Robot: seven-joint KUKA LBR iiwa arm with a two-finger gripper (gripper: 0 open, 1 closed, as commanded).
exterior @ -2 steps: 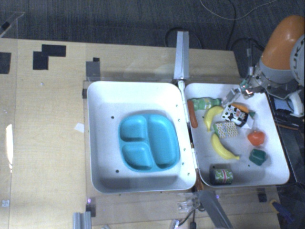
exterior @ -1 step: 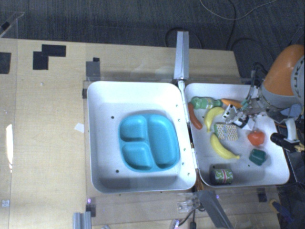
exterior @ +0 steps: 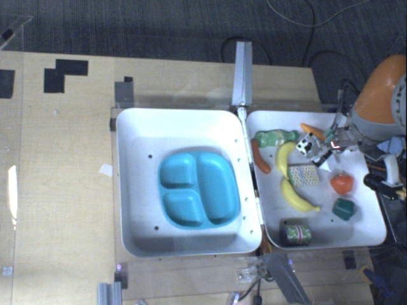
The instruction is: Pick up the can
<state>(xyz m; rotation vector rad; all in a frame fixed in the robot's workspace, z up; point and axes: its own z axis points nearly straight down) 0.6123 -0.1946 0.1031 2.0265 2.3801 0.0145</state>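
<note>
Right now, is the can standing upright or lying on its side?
Lying on its side. The can shows its long green-patterned wall facing up, at the near edge of the right bin, apart from the banana.

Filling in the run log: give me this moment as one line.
phase: approach | end effector: above right bin's far side | green-labelled dark metal can: lying on its side at near edge, untouched

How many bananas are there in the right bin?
1. The banana lies near the middle of the right bin, curved, beside a mesh-patterned block. Another could be hidden under the arm.
</note>
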